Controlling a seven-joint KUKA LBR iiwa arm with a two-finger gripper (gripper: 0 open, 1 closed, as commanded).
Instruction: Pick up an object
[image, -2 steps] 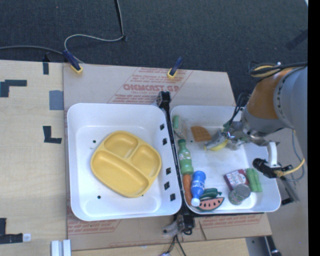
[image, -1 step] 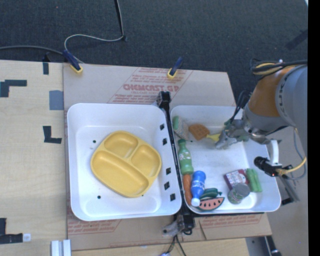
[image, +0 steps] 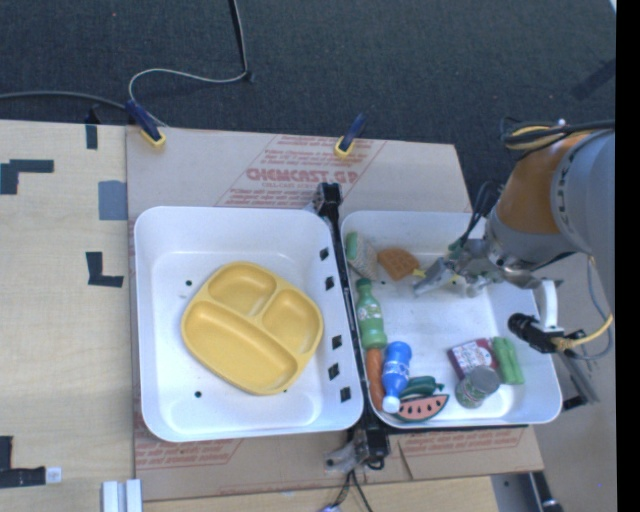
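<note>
A: What does the arm (image: 585, 195) look like?

B: Fat, rounded grey housing, with 1 broad orange band (image: 530, 185) above the wrist.

A: And lower down?

B: A darker grey metal wrist, then the end effector (image: 440, 275), thin, grey and metallic. A white bracket hangs beside it with a black fitting, and thin black and yellow cables loop along the arm.

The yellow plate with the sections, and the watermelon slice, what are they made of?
The yellow divided plate looks like hard plastic: one even colour, smooth moulded ridges, a soft sheen. The watermelon slice is probably toy food, plastic or perhaps rubber, with flat bright red, a green rim and neat black seeds; the view is too small to tell which. Both lie in white bins.
</note>
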